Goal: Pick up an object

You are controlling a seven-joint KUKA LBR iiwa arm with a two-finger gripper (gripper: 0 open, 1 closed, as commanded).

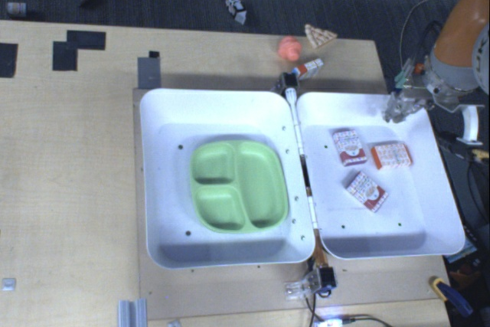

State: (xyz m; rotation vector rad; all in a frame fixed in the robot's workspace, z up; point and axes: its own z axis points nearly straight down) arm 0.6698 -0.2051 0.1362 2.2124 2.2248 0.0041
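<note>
— Near edge first: your right bin [429,237] is bare along its front wall. Where's the gripper [396,112]?

— Over that bin's far right corner. Whether its fingers are open or shut, you can't tell; nothing visibly between them.

— Targets?

— Three small packets, all toward you and leftward from the tip. Orange packet [391,155] nearest, long axis across the bin; red-and-white packet [348,145] left of it; third packet [365,190] lower, tilted.

— Left bin [161,241]?

— Holds a green divided tray [237,184], compartments bare.

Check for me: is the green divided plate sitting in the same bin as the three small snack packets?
No, the green divided plate lies in the left bin, while the three snack packets lie in the right bin.
</note>
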